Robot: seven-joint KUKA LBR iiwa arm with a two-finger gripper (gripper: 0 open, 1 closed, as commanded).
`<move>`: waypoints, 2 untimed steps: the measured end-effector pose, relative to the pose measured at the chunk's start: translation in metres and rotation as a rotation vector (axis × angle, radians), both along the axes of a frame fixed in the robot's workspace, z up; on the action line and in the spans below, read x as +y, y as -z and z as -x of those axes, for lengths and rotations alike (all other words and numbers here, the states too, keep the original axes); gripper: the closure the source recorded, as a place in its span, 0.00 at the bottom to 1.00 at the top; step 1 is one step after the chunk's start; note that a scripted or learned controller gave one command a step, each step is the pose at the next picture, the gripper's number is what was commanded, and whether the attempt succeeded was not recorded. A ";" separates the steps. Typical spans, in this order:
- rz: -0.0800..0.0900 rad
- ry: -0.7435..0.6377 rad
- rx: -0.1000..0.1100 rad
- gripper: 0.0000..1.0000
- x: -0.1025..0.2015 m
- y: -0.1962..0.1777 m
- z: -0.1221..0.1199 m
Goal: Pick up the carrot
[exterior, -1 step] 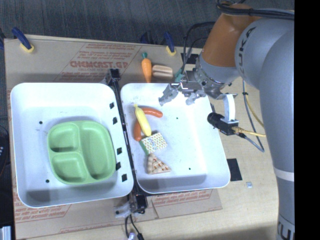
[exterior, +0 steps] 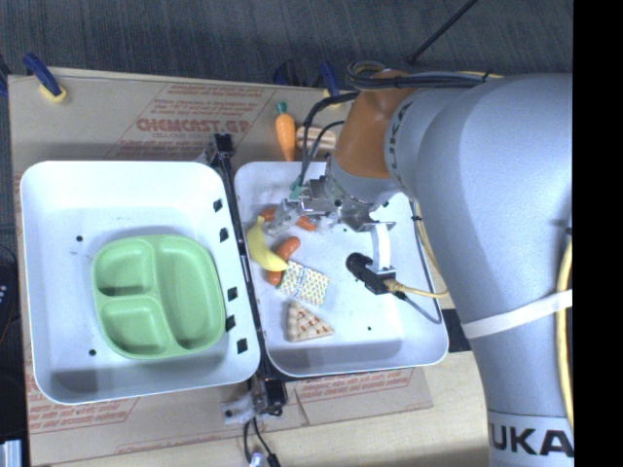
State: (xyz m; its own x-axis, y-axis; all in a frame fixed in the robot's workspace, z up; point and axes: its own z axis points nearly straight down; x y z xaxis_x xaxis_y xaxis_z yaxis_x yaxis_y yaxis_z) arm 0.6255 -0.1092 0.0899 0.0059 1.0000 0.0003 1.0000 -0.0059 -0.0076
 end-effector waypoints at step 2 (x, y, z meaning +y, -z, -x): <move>0.003 0.678 -0.003 0.00 0.060 -0.102 -0.031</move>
